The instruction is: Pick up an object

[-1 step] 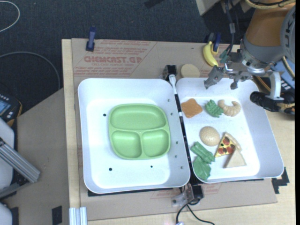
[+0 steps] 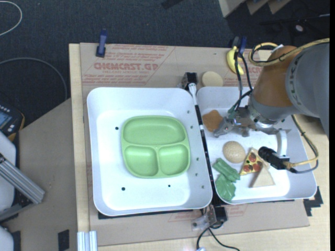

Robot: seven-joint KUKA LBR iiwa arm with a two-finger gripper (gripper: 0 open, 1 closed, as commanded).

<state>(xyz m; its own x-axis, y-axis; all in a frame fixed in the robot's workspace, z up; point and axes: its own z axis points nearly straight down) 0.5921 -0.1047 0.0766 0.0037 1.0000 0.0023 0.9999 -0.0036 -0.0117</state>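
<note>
Red lettering reading "CHEMCAST G P" runs across the brown board [image 2: 131, 61] at the back of the bench, behind the left bin [image 2: 99, 140]. That bin holds a pale green divided tray [image 2: 155, 145], with one wide compartment at the back and two smaller ones at the front.

The arm [image 2: 293, 82], grey with an orange band, reaches in from the right over the right bin [image 2: 298, 187]. Its gripper [image 2: 233, 128] hangs low over the bin's back left part, metal fingers spread apart with nothing between them. One fingertip sits just beside a brown cookie [image 2: 212, 120]; whether they touch cannot be told.

Nearer the front lie a round tan bun [image 2: 233, 150], a pizza slice [image 2: 258, 167] and a green leafy piece [image 2: 226, 179]. The slice's long axis runs from back left to front right, crust end toward the front. The green piece stretches along the bin's left wall toward the front corner.
</note>
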